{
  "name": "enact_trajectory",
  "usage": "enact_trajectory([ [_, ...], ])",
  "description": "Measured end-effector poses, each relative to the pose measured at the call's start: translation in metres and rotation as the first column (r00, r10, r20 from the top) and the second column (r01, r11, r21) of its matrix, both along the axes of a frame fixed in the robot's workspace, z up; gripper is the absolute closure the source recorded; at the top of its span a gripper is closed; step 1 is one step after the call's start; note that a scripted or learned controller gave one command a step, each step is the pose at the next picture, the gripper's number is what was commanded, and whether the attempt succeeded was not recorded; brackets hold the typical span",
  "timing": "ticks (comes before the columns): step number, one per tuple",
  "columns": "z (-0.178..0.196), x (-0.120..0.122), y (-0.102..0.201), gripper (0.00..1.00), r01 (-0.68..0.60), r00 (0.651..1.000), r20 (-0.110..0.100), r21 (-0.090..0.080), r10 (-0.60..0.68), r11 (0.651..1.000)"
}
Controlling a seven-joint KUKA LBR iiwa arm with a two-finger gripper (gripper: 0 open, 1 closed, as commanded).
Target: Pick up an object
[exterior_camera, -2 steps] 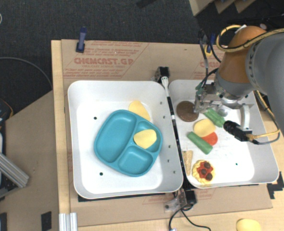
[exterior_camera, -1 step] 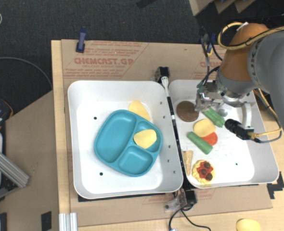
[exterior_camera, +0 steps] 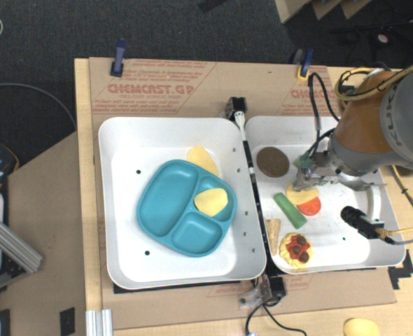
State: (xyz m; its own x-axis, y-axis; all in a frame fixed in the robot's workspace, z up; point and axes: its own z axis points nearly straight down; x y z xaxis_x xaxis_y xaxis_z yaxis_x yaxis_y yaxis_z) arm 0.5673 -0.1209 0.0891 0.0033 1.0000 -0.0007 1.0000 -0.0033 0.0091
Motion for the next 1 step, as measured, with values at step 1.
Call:
enact_trajectory([
  [1,0.0111,0.0021,0.001,1.0,-0.002,1.0,0.004,-0.002,0.002,1.0],
])
